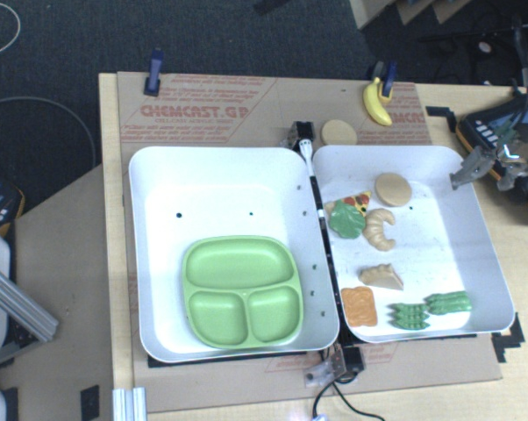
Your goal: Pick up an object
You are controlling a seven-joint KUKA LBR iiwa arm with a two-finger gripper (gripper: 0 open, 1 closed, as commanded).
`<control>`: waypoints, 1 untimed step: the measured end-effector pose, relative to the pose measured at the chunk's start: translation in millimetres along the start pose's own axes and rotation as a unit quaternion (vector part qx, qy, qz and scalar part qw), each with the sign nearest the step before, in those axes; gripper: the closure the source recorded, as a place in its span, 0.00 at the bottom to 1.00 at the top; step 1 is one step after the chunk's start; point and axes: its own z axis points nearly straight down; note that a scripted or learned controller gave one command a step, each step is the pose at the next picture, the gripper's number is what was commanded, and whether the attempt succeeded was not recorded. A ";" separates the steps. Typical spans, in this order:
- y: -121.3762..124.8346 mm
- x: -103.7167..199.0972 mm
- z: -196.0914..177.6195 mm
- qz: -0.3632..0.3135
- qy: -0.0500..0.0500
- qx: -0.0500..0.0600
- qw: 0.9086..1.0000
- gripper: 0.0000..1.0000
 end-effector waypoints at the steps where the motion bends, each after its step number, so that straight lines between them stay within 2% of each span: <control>1: 16.3 4.1 -260.5 -0.001 -0.004 -0.011 1.000 0.00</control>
